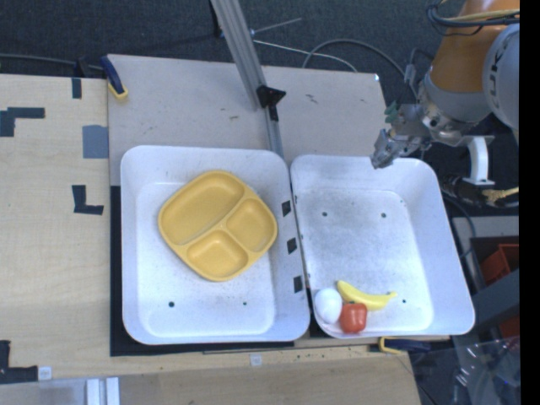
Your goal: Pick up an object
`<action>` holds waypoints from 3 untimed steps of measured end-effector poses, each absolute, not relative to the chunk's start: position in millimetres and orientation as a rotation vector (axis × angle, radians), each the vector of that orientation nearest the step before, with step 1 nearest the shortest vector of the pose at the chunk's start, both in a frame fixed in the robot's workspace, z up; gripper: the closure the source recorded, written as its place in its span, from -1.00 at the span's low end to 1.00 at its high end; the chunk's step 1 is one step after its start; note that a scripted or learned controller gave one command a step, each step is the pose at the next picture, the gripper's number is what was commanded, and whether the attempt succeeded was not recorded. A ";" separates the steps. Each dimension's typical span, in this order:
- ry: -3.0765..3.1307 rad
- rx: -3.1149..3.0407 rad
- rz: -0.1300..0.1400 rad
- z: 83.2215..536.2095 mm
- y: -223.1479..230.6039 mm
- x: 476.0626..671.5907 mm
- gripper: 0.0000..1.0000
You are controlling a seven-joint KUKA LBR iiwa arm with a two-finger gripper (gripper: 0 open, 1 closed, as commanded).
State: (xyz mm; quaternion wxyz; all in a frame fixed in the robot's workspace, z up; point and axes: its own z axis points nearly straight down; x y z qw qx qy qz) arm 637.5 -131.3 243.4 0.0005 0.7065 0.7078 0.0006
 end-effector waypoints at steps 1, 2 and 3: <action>2.230 2.216 -0.001 237.5 -72.1 614.7 1.00; 2.230 2.217 -0.003 230.9 -24.7 602.9 1.00; 2.231 2.217 -0.002 232.0 29.9 571.9 1.00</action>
